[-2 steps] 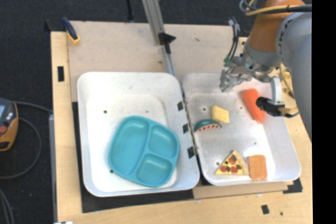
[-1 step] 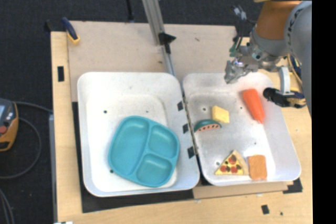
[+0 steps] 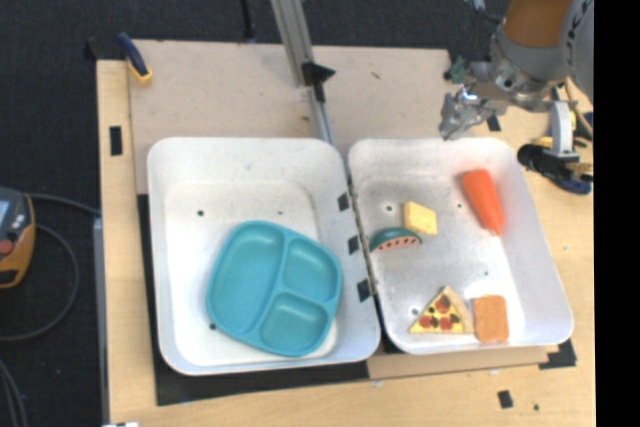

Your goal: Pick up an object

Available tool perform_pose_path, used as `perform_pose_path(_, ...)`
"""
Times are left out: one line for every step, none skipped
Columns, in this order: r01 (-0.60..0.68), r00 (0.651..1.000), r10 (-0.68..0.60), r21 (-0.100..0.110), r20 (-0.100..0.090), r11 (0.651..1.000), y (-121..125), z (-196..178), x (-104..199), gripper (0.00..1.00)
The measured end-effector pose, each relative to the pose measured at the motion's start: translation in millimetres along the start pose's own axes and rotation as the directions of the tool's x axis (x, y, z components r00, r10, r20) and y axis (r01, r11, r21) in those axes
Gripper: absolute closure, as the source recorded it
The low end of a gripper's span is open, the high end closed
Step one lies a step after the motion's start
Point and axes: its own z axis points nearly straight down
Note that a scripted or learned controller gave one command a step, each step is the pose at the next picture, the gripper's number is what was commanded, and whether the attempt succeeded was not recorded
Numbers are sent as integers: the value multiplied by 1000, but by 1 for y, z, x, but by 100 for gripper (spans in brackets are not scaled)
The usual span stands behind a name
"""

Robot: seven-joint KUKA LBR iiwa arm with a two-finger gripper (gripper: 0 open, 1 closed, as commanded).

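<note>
The right bin (image 3: pixel 530 215) holds an orange carrot (image 3: pixel 482 199) at its upper right, a yellow cheese wedge (image 3: pixel 420 218) near the middle, a watermelon slice (image 3: pixel 395 239) against the left wall, a pizza slice (image 3: pixel 441 313) and a tan bread piece (image 3: pixel 490 318) at the front. My gripper (image 3: pixel 459 119) hangs above the bin's back rim, up and left of the carrot, apart from every object. Nothing shows between its fingers.
The left bin (image 3: pixel 170 175) carries a teal divided plate (image 3: pixel 275 287). A metal post (image 3: pixel 290 10) rises behind the bins. Blue clamps sit at the bench's back left (image 3: pixel 133 56) and right edge (image 3: pixel 555 165).
</note>
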Motion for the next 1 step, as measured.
perform_pose_path(3, 1000, -3, 6, -3, 1000, -22, -10, 44, 100)
